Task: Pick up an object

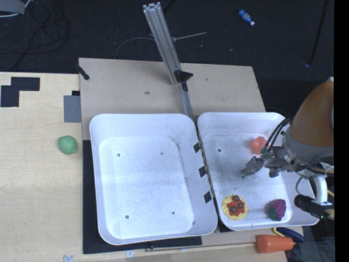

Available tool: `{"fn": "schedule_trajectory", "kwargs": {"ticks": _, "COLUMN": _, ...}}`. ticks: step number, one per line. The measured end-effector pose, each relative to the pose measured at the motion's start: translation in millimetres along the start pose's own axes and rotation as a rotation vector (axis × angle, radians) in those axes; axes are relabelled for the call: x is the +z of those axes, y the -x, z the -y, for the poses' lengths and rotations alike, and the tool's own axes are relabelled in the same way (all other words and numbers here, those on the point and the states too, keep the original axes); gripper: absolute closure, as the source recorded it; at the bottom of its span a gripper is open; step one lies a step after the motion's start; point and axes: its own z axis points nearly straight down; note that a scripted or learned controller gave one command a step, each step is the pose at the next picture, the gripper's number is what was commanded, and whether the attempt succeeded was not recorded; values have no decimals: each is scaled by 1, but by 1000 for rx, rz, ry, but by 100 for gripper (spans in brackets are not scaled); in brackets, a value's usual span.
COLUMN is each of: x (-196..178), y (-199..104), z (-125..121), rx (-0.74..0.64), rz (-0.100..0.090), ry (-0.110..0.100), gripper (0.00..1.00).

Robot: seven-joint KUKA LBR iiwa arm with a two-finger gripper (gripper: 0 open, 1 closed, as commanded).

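Three small toys lying in the right white bin (240, 121), my grey two-finger gripper (252, 170) hovering beside the orange rounded piece (257, 144), jaws looking parted, gripping nothing
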Motion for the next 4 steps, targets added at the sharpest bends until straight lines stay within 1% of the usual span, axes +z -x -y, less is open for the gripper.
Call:
{"fn": "schedule_trajectory", "kwargs": {"ticks": 1, "x": 43, "y": 0, "z": 4, "rx": 0, "rz": 0, "ry": 2, "gripper": 0}}
{"fn": "schedule_trajectory", "kwargs": {"ticks": 2, "x": 71, "y": 0, "z": 3, "rx": 0, "rz": 1, "ry": 5, "gripper": 0}}
{"fn": "schedule_trajectory", "kwargs": {"ticks": 3, "x": 60, "y": 1, "z": 3, "rx": 3, "rz": 2, "ry": 8, "gripper": 100}}
{"fn": "schedule_trajectory", "kwargs": {"ticks": 4, "x": 18, "y": 2, "z": 2, "rx": 1, "rz": 2, "ry": 9, "gripper": 100}}
